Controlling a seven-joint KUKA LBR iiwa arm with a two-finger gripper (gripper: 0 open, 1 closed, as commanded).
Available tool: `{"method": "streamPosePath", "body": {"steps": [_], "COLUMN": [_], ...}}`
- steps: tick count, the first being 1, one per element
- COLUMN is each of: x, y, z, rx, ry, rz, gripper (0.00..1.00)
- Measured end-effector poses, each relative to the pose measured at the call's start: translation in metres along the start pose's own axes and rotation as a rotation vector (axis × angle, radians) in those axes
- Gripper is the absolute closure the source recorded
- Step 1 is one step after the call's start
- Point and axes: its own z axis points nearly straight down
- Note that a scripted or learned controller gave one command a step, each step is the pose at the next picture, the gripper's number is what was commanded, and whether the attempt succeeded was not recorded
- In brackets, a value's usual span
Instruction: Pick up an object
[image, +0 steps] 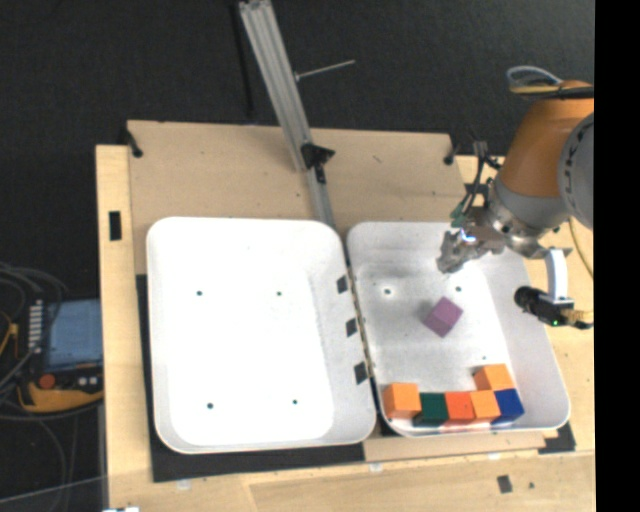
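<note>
A purple block (442, 316) lies alone near the middle of the right bin (400, 250). Along that bin's front edge sit several blocks: an orange one (402, 398), a green one (432, 408), more orange ones (474, 404) and a blue one (508, 403). My gripper (453, 252) hangs over the bin's back right part, up and slightly right of the purple block, apart from it. Nothing shows between its fingers.
The left bin (250, 330) lies beside the right one. A slanted metal rail (290, 110) runs from the top down to the bins' back junction. Cables and a blue box (70, 335) lie off the bench at the left.
</note>
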Motion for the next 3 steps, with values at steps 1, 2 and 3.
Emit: {"method": "streamPosePath", "body": {"steps": [1, 2, 3], "x": [-0.008, -0.009, 0.028], "y": [0.010, 0.011, -0.006], "z": [-0.056, -0.109, -0.106], "rx": [-0.001, -0.001, 0.007], "ry": [-0.001, -0.001, -0.001], "rz": [-0.001, -0.002, -0.001], "gripper": [1.00, 1.00, 1.00]}}
